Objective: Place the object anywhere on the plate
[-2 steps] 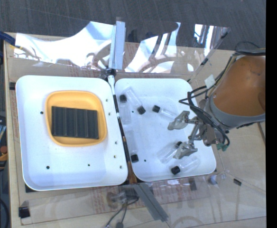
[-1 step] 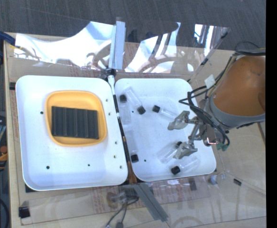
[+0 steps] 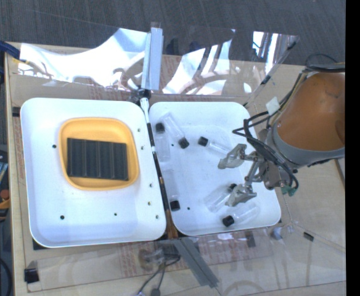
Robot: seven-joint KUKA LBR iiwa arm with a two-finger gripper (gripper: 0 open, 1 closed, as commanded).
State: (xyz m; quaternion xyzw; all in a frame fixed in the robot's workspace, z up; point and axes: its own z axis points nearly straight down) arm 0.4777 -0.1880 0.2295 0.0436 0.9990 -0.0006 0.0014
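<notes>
1. A wooden bench [image 3: 328, 251] on a dark grey floor [image 3: 167, 5], with shiny clear sheets [image 3: 106, 51] standing along the back edge.
2. Two white bins side by side on the bench: left bin [image 3: 38, 214], right bin [image 3: 192, 227].
3. In the right bin, several see-through little tubes with black caps, hard to make out against the white.
4. One clear tube [image 3: 214, 145] near the middle of the right bin, black cap pointing left.
5. Another tube [image 3: 167, 128] near the top left corner of that bin, black cap at its upper end.
6. A loose-looking black cap [image 3: 184, 143] between those two; whether a tube is joined to it cannot be told.
7. One more tube [image 3: 238, 216] near the bottom right, with a black cap at its lower left end.
8. A blurry clear tube [image 3: 214, 197] just left of the lower finger, lying flat on the bin floor.
9. A yellow plate [image 3: 97, 128] in the left bin, with a dark ribbed block [image 3: 97, 159] lying in its middle. No tube on it.
10. Gripper [image 3: 237, 176] over the right side of the right bin, fingers spread wide apart, nothing between them.
11. Upper finger [image 3: 231, 158] pointing left, lower finger [image 3: 241, 193] pointing down and left.
12. Grey arm with an orange part [image 3: 312, 113] coming in from the right, black wires [image 3: 254, 131] looping near the wrist.
</notes>
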